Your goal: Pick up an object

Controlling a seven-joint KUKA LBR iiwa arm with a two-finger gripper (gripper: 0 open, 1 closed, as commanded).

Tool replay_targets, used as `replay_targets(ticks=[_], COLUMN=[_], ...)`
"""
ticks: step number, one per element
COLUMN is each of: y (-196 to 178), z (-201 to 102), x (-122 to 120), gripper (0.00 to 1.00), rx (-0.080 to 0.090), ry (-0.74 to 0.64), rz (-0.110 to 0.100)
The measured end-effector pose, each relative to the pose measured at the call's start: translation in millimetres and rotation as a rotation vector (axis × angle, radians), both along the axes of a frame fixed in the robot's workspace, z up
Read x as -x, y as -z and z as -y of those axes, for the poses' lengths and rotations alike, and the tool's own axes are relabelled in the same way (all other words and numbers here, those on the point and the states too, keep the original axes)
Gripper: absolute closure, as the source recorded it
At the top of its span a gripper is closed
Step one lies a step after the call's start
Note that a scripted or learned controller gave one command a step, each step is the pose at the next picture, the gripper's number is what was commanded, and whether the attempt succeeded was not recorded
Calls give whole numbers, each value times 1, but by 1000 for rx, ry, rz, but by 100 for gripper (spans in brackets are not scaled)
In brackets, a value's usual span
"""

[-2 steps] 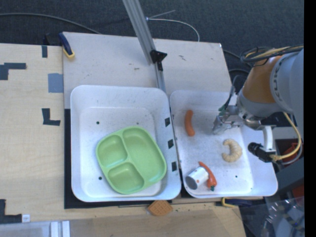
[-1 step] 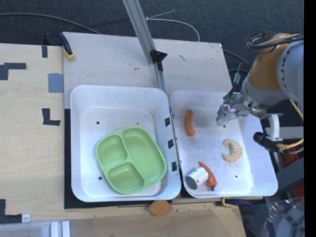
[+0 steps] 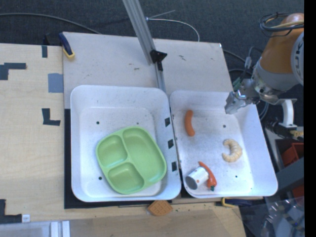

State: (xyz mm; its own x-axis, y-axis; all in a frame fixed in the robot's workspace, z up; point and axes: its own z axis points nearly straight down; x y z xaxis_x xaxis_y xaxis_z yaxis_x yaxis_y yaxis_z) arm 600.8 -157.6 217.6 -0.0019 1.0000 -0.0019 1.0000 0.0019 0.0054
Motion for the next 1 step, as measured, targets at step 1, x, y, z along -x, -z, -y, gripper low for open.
replay_targets(ticks=[1], y=[-21], z=[0], x=[-1], gripper=[100], rx=[-2], ry=[0], rz=[-4])
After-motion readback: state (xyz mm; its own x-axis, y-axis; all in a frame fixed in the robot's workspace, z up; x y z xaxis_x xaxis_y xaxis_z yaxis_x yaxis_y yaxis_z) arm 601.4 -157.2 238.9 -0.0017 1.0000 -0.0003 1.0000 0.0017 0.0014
